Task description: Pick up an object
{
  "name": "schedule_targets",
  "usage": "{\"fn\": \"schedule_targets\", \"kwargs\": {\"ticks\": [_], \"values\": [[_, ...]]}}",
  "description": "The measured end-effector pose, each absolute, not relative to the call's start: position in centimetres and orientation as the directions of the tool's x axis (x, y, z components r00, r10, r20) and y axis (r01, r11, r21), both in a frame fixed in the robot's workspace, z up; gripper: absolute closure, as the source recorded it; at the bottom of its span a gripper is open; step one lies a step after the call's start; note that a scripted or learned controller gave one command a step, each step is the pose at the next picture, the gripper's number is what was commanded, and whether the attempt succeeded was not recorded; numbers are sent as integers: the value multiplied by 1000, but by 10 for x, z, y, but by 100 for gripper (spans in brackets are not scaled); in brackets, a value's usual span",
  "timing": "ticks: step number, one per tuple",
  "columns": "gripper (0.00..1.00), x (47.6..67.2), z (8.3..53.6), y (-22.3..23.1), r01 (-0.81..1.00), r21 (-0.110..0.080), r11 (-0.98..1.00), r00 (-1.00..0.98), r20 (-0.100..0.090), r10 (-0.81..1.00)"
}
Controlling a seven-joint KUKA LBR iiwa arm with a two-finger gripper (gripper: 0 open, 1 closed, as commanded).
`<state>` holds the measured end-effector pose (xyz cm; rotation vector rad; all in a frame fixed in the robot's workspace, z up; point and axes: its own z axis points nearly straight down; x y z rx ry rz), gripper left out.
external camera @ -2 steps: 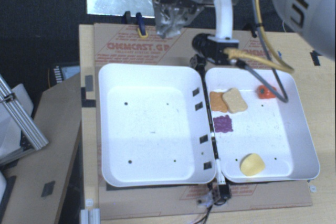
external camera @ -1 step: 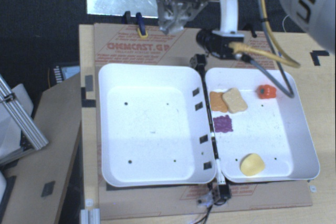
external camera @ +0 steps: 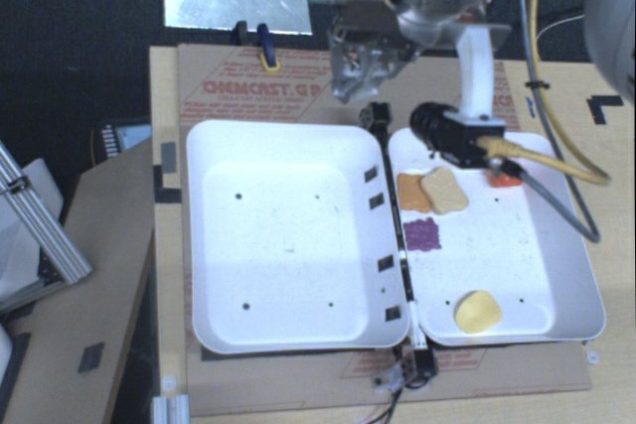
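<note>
The right bin (external camera: pixel 566 283) holds a tan bread-shaped slice (external camera: pixel 445 191) leaning over an orange flat piece (external camera: pixel 410 194) near its far left corner. Just nearer lies a purple grape-like cluster (external camera: pixel 421 234), and a yellow rounded piece (external camera: pixel 478 311) rests by the front rim. A small red-orange item (external camera: pixel 505 178) sits partly under cables at the far side. My gripper (external camera: pixel 360 70) hangs high over the far rim between the two bins, well away from all these objects, with nothing seen in it.
The left bin (external camera: pixel 283 233) stands beside the right one, with a black hinge strip (external camera: pixel 393 223) between them. A black unit with yellow and grey cables (external camera: pixel 462 136) overhangs the right bin's far edge. A blue and yellow clamp (external camera: pixel 266 50) sits behind the bins.
</note>
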<state>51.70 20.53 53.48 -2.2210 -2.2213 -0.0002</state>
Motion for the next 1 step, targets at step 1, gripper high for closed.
{"fn": "schedule_targets", "kwargs": {"ticks": [1], "values": [[100,557,501,236,1000,-1,6,-6,0,1000]]}}
